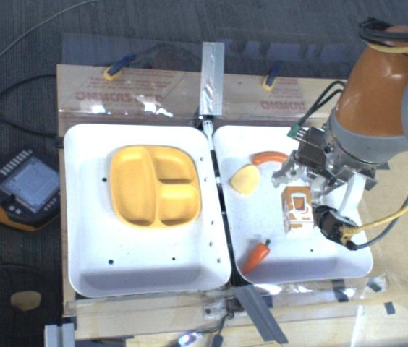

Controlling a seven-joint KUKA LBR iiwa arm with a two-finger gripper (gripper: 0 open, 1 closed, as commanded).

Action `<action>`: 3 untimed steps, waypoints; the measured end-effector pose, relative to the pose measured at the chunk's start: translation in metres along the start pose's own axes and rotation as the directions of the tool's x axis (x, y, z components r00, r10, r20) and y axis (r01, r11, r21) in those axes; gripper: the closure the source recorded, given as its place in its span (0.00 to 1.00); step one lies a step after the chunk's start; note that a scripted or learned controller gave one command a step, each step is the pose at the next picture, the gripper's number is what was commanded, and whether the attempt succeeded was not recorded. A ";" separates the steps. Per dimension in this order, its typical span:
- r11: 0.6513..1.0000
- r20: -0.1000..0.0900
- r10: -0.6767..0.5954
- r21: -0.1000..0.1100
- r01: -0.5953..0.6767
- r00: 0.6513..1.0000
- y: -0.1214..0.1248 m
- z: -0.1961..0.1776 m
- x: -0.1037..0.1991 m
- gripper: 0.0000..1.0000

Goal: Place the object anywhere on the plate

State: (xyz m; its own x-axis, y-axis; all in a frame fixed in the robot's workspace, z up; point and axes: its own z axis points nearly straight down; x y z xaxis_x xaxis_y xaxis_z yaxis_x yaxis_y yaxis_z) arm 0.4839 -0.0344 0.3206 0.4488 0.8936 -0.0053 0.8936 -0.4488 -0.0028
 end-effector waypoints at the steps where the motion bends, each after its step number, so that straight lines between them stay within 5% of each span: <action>1: 0.979 -0.001 -0.203 -0.001 0.203 0.979 0.056 0.059 0.064 1.00; 2: 0.979 0.001 -0.202 -0.001 0.202 0.979 0.118 0.115 0.139 1.00; 3: 0.980 0.001 -0.201 -0.002 0.201 0.980 0.119 0.115 0.139 0.00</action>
